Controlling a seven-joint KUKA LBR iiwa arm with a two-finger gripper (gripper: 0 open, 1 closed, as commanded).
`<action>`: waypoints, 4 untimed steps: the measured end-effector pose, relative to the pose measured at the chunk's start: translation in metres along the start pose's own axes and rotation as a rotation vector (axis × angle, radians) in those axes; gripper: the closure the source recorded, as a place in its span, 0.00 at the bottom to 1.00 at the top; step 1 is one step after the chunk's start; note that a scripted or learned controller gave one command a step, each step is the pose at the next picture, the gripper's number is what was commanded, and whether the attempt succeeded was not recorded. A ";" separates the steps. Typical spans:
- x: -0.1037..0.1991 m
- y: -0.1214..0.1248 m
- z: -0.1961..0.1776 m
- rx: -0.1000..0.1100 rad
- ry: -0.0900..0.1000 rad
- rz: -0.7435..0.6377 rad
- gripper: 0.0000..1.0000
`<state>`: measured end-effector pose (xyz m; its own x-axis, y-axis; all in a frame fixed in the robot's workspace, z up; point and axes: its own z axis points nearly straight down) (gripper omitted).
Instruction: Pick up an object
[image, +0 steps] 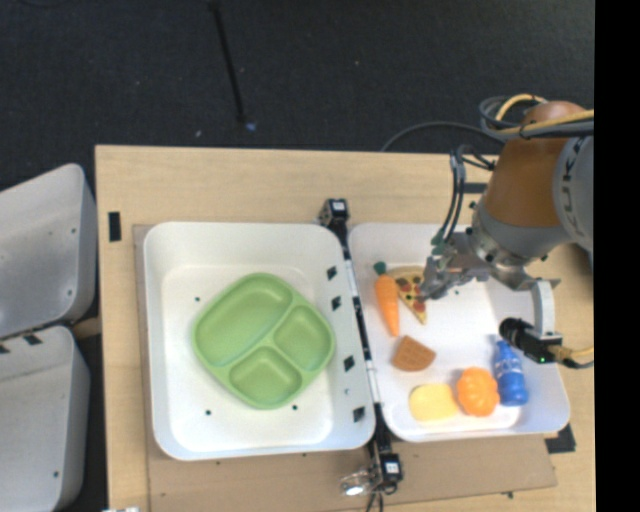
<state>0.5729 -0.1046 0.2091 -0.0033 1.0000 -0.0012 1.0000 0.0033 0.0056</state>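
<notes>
The fingers hang low in the right bin, touching the pizza slice; whether spread or pinching, I cannot tell.

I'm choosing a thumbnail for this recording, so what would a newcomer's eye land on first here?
Probably the green divided plate, alone in the left bin. Next, the cluster of toy foods in the right bin: a carrot, a pizza slice, a brown piece, a yellow piece, an orange and a blue bottle. The gripper hangs over the pizza slice.
</notes>
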 end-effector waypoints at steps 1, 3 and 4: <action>-0.001 0.002 -0.065 -0.002 -0.001 0.000 1.00; 0.045 -0.006 -0.082 0.006 0.001 -0.002 1.00; 0.105 -0.008 -0.076 0.005 0.002 -0.004 1.00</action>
<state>0.5638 0.0008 0.2847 -0.0074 1.0000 0.0008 1.0000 0.0074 0.0007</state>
